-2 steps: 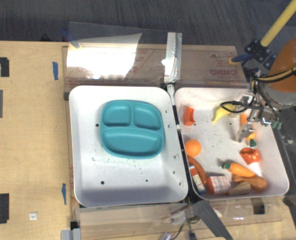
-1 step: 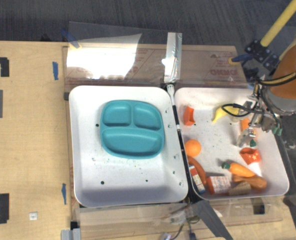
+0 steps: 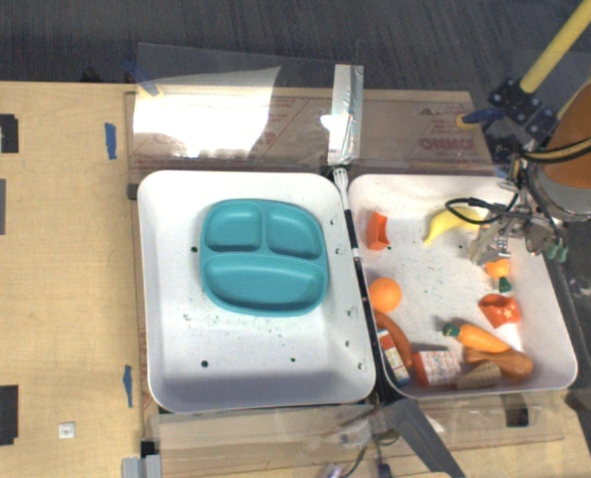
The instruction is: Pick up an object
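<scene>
The tool hangs over the right bin; its grip state cannot be determined. A small carrot lies directly below it, a banana to its left. The left bin holds a teal tray.

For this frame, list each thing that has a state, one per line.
Teal divided plastic plate: flat in left white bin, compartments bare.
Yellow toy banana: lying in right white bin.
Round orange ball: resting loose.
Orange toy carrot: on its side.
End effector: low over right bin.
</scene>
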`<state>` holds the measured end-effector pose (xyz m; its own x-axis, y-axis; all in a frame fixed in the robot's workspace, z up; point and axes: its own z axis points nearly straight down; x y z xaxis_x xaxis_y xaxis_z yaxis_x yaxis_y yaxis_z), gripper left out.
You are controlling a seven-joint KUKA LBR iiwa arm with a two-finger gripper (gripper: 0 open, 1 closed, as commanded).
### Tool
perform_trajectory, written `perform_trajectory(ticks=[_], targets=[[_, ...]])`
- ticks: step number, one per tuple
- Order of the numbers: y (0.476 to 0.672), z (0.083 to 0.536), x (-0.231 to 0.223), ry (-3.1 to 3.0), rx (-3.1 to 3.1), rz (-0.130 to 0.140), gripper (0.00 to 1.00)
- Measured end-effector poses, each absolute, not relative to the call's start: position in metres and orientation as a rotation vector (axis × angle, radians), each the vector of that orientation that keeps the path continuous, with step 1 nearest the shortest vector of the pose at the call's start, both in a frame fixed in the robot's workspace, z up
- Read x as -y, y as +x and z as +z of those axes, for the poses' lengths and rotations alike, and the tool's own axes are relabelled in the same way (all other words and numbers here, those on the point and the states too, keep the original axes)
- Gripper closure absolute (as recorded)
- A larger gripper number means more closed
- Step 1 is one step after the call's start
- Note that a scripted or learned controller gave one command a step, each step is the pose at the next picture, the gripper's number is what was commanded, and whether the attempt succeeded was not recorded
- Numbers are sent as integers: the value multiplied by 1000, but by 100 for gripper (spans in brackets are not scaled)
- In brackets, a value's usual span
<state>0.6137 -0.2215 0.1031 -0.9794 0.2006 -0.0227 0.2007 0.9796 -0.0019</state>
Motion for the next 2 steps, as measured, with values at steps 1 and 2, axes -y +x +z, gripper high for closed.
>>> perform_trajectory(ticks=[1,2], targets=[[613,102,221,314,-3105,-6,0],[619,88,223,516,-3089,-1,0]])
